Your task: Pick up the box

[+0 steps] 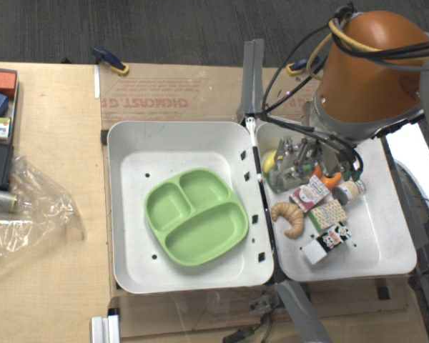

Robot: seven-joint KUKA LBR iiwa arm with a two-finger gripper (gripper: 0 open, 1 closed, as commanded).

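The right bin [386, 259] holds three small boxes. A pink and white box [311, 193] lies near the middle, with a beige patterned box [330, 213] just below it. A black and white box [326, 243] lies nearest the front. My gripper [292, 164] hangs low over the bin's left part, under the orange-banded wrist [368, 63]. It is just up and left of the pink and white box, and nothing shows held in it.
A croissant [290, 219] lies left of the boxes. A yellow item [270, 161], an orange carrot-like piece [332, 179] and a small bottle [350, 190] crowd around the gripper. The left bin [129, 191] holds a green divided plate [195, 215]. Blocks and a plastic bag lie at far left.
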